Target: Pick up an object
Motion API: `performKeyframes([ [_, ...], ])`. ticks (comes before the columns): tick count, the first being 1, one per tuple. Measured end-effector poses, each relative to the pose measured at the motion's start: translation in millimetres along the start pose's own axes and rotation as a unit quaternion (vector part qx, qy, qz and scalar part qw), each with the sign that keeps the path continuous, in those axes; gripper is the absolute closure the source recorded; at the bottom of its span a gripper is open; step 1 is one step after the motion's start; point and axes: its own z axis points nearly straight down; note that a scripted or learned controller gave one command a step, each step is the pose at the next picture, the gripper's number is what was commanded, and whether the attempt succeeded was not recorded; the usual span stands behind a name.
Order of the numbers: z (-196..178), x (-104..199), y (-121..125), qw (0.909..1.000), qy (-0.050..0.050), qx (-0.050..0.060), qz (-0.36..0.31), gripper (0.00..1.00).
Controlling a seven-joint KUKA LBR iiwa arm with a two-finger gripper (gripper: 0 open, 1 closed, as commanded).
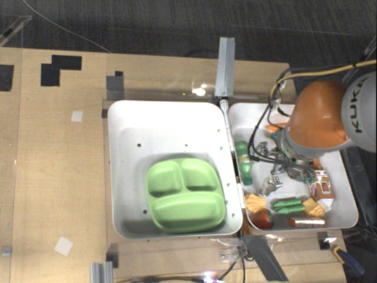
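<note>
Tool hangs low in the right bin, straight over the toy pile so a grab is short; can't tell its opening. Green piece lies just below it.

Robotics laboratory test cell. A pale wooden bench carries two white bins fixed by metal brackets, black marker patches, loose cables, and dark carpet beyond.
</note>
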Motion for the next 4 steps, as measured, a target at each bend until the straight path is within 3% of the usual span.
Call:
performKeyframes([
  [1, 5, -95, -37, 0.9980, 0.003, -0.003, -0.063, 0.00],
  [2, 3, -54, -18, 0.9993, 0.003, -0.003, -0.038, 0.00],
  [4, 0, -8, -2, 0.9976, 0.000, 0.000, -0.069, 0.00],
])
